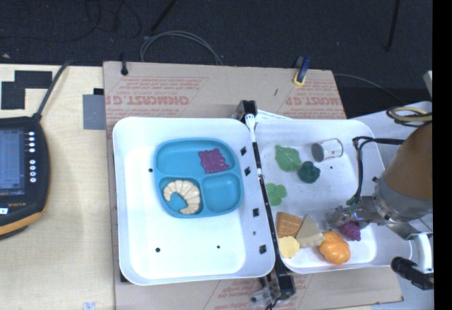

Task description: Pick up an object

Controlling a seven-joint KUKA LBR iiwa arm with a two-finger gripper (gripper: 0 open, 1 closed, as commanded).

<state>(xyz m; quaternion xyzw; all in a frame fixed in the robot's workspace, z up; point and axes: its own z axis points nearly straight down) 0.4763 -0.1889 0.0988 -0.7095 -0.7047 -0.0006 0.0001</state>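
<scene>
The bench is evenly lit from above; glare is seen on the white bins (134, 231), shadows are faint, and fine detail is softened throughout.

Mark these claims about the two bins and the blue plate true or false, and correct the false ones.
1. The croissant lies in the blue divided plate. True.
2. The purple grapes sit in the right bin. False: they lie in the plate, in the left bin.
3. The orange fruit is in the right bin. True.
4. The tool hovers over the left bin. False: it is over the right bin.
</scene>
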